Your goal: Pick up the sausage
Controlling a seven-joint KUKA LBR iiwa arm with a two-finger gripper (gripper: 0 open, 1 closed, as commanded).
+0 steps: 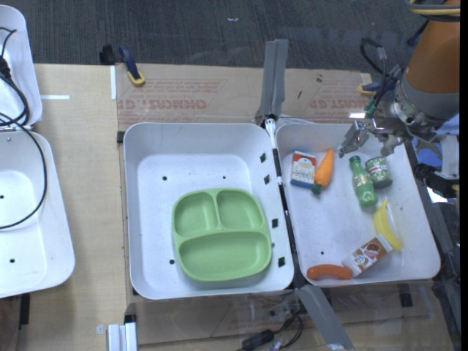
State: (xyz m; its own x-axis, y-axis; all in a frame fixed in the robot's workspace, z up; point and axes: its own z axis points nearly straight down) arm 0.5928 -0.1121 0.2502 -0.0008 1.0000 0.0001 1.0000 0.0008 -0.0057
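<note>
The sausage (pixel 329 272), a short orange-red link, lies flat against the front wall of the right bin (pixel 409 196), just left of a red and white packet (pixel 369 254). My gripper (pixel 368 145) hangs over the back right part of that bin, above a green bottle (pixel 361 183) and a small can (pixel 378 172). Its fingers are spread open and hold nothing. The sausage is far from it, toward the front of the bin.
The right bin also holds a small carton (pixel 303 169), a carrot (pixel 324 167) and a banana (pixel 387 226). A green divided plate (pixel 219 234) lies in the left bin (pixel 146 196). A grey post (pixel 275 79) stands behind the divide between the bins.
</note>
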